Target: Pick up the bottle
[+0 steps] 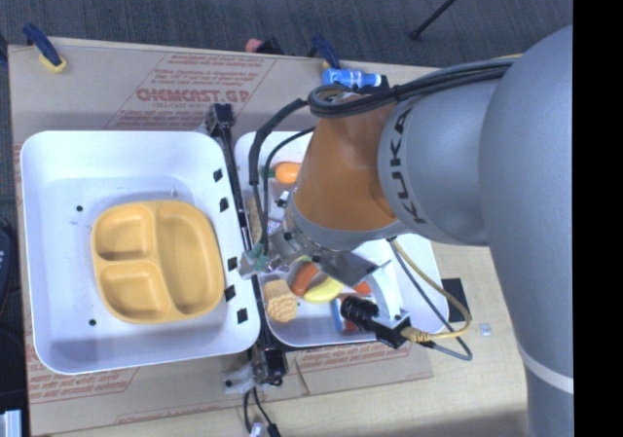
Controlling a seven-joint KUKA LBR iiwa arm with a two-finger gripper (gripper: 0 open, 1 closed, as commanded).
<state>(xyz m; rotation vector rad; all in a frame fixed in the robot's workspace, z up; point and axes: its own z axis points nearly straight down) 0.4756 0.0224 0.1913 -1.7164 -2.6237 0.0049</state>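
On the cardboard-topped bench (175, 94), low in the right bin (311, 336) among clutter: gripper (280, 255), grip state unreadable, bottle's bearing and axis impossible to tell.

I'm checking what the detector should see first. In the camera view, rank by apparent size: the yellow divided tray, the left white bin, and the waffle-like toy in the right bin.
1. left white bin
2. yellow divided tray
3. waffle-like toy

The gaps are wide, so nearness to the camera does not change the order.
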